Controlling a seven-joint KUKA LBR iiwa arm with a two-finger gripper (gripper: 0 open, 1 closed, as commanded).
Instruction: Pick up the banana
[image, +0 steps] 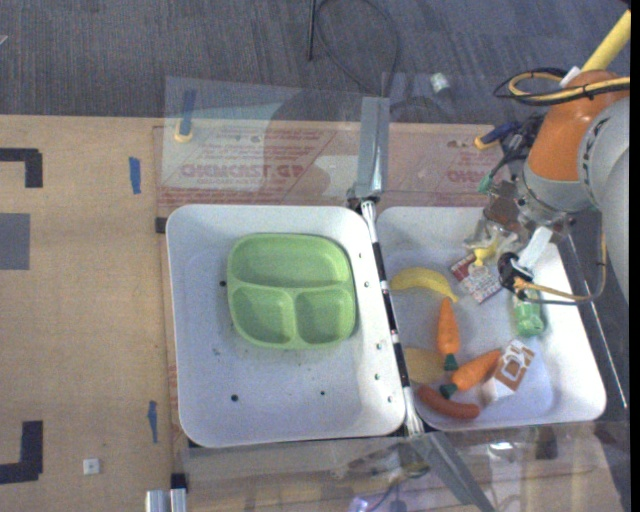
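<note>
Two shallow white bins sit side by side on a wooden bench, seen from above at a slant. The left bin (200, 390) holds a light green divided plate (291, 290) with three compartments, lying flat near the bin's middle.

The right bin (575, 390) holds a jumble of toy food. The banana (424, 283) lies on its side near the bin's left wall, in the upper half, curved and pale yellow, with nothing resting on it. Just below it stands an orange carrot (448, 327), lengthwise up and down the bin. A second carrot (474, 369) lies at an angle lower down, and beneath that a red sausage (449, 403) rests along the bin's near edge. A small white and orange carton (512, 366) sits beside the second carrot. A green object (528, 319) lies toward the bin's right side, and a small red and white packet (476, 281) lies to the right of the banana.

The grey arm (575, 150), with its orange band, reaches in from the right over the top right part of the right bin. Its gripper (505, 240) hangs above the packet, apart from the banana and to its right. Cables and the wrist crowd that spot, so I cannot tell how the jaws stand.
</note>
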